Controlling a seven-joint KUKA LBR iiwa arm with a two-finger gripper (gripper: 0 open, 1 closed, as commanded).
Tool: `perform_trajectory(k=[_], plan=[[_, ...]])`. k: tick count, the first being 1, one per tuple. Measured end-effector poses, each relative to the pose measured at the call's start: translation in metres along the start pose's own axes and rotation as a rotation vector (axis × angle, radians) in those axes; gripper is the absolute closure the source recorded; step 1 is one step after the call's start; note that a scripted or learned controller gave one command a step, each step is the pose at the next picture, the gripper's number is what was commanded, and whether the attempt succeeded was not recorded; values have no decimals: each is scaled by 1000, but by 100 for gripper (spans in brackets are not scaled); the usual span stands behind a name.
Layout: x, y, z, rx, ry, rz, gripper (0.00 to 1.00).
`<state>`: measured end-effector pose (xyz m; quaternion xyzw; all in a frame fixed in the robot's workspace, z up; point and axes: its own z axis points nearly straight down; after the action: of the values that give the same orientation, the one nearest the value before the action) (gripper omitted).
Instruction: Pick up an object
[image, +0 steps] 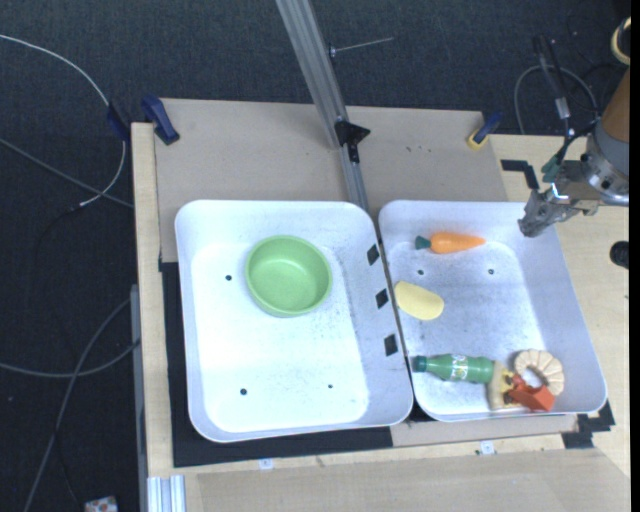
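1. White left bin (200, 300), left half of frame: one green bowl (288, 275) sits upright in its upper middle, well apart from every wall. Likely awkward for a two-finger pinch except at the rim.
2. Divider zone, centre frame: the two bins touch along their inner rims.
3. Right bin (560, 300): an orange carrot (452, 242) lies near the top, lengthwise left to right. Below it, a yellow piece (418, 300) rests just beside the inner wall.
4. Lower edge of the right bin: a green bottle (456, 369) lies on its side; to its right a tan ring-shaped item (540, 368) touches a small red-orange piece (532, 397). That cluster looks crowded for a clean grasp.
5. Tool (537, 215), upper right of frame: it hangs over the right bin's upper right corner rim, nothing between its tips; how wide it stands I cannot tell.
6. Judgement: the carrot is the nearest candidate and lies apart from neighbours, so it seems the easiest pick. No object lifted yet.
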<state>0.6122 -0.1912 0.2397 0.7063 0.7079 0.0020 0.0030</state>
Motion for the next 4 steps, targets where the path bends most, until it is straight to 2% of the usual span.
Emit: perform_trajectory(k=[1, 2, 4], plan=[[51, -22, 8, 16, 8, -2, 100], [110, -46, 9, 18, 9, -4, 100], [219, -79, -14, 20, 9, -5, 100]])
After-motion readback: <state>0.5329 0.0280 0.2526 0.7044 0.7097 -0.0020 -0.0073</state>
